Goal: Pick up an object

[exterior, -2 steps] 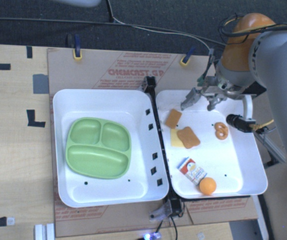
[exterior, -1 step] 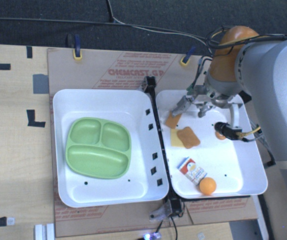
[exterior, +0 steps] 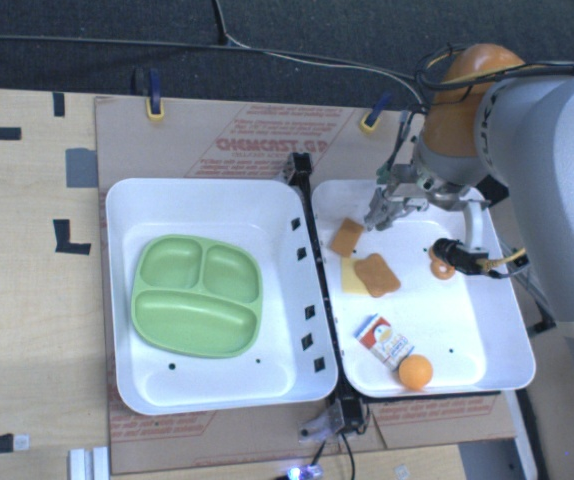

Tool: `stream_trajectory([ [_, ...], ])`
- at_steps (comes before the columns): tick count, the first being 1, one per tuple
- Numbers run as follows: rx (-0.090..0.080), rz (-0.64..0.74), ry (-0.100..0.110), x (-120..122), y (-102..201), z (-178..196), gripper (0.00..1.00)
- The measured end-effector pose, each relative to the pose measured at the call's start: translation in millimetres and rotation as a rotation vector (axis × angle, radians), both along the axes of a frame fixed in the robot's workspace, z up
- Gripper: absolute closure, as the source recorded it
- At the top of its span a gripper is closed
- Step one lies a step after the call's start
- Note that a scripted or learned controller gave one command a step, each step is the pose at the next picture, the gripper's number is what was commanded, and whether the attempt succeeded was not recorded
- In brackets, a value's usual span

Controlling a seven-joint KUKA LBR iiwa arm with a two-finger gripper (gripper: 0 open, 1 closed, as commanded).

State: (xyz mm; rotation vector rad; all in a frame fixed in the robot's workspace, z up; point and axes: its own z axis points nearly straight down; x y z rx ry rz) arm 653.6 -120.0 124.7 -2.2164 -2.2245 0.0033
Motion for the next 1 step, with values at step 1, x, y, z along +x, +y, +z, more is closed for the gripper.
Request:
stream_trajectory([
  [1,0.000,-0.002,-0.007,-0.5,2.1,63.7,1.00],
])
